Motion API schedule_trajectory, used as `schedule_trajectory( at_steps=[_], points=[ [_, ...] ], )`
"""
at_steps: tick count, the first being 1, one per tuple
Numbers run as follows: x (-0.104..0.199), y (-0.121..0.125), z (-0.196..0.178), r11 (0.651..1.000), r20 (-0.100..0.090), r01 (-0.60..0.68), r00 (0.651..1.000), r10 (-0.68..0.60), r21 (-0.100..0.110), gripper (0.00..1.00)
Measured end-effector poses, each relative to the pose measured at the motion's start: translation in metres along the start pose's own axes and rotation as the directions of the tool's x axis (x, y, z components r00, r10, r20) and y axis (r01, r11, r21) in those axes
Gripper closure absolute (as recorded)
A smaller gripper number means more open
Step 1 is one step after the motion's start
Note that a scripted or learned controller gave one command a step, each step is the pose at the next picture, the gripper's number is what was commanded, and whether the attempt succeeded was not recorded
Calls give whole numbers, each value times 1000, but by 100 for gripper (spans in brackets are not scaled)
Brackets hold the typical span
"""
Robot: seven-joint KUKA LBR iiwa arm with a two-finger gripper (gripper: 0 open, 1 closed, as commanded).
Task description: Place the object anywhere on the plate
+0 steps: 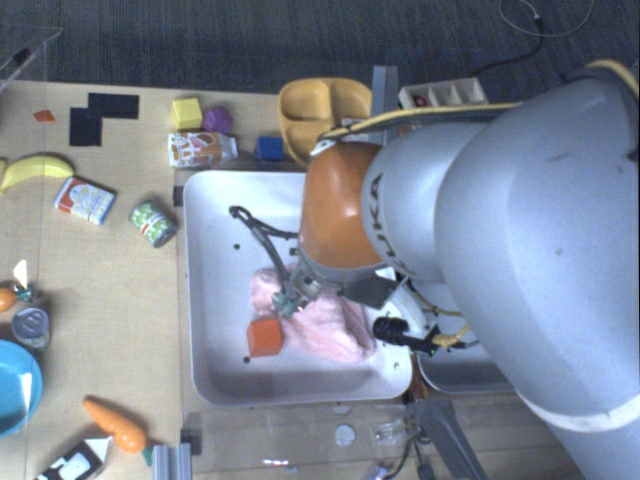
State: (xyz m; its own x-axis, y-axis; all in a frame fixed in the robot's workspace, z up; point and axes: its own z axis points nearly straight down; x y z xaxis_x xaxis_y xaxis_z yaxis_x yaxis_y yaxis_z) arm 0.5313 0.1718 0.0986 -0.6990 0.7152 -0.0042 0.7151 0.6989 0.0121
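A pale wooden table (100, 308) sits against dark carpet, carrying a shallow white bin (215, 268) near the middle. The grey arm (500, 228) with its orange band (335, 208) reaches in from the right and covers much of the bin. The hand (287, 303) is low inside the bin, just above an orange-red block (265, 337) and touching a crumpled pink cloth (320, 328); whether it is apart or together, I cannot tell. A blue plate (15, 388) lies at the table's left edge, well apart from the bin. Nearby lie a banana (35, 170), a carrot (115, 424), a green can (153, 223) and a yellow bowl (320, 113).
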Motion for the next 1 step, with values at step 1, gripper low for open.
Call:
schedule_trajectory(
  at_steps=[1],
  points=[
    [-41,-17,3,882,0,-471,882,471,-14,100]
  ],
)
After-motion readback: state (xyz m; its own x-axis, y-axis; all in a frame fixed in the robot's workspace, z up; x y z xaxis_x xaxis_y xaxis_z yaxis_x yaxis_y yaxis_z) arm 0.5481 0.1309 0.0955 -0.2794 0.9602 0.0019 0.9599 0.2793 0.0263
